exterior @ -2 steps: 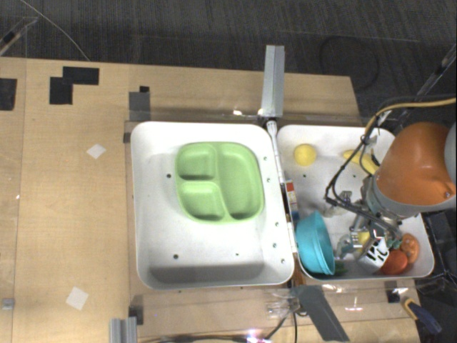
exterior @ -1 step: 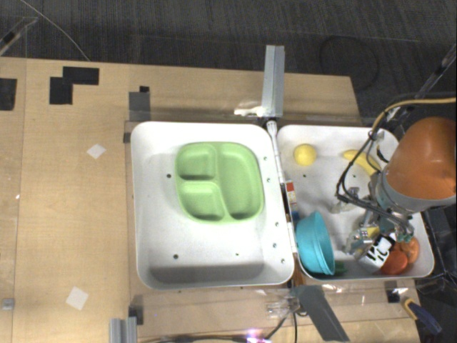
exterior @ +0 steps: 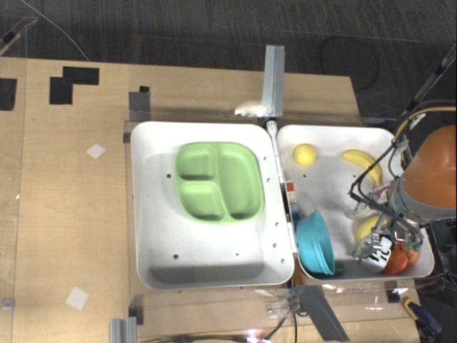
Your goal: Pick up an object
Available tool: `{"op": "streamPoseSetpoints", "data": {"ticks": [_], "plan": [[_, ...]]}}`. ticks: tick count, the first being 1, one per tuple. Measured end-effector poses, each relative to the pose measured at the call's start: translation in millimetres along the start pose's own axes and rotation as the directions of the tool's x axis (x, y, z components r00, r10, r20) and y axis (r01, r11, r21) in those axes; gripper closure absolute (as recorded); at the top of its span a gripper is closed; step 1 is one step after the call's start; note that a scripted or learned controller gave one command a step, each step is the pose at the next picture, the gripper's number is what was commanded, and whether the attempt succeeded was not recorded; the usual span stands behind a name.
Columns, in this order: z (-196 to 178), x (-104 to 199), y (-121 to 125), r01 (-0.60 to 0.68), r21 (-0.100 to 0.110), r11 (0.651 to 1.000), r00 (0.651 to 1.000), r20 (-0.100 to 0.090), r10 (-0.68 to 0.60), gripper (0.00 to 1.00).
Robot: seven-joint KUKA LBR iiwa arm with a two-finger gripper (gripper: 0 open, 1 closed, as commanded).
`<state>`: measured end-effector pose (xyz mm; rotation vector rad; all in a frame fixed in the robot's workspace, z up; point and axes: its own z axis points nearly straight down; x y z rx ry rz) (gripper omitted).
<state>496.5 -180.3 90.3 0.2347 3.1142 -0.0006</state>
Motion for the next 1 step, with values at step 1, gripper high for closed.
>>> {"op": "streamPoseSetpoints", "data": {"ticks": [1], "plan": [[-0.9, 8.7, 35.8, 0.25, 0.004, 0.968, 0.968, 0.002, -0.25, 0.0]]}}
